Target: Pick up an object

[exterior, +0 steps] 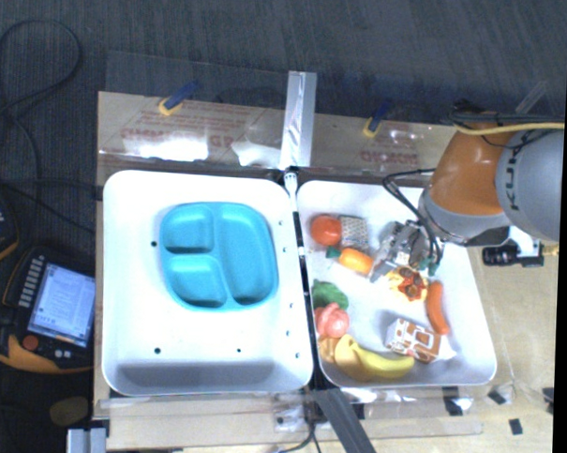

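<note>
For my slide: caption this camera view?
Gripper lowered among toy foods in the right bin; blue tray in left bin.

Two bins side by side on the worktop (119, 129). In the left bin (121, 289), a divided tray (217, 254). In the right bin (480, 347): tomato (326, 229) at the far left corner, banana (371, 360) along the near wall, carrot (436, 306) to the right, carton (412, 338) between. Claw (402, 249) above the bin's middle.

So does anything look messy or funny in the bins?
Nothing is spilled or broken. The toy food is just jumbled in the right bin: the banana, tomato and carrot crowd together. The blue tray in the left bin sits a bit crooked.
</note>
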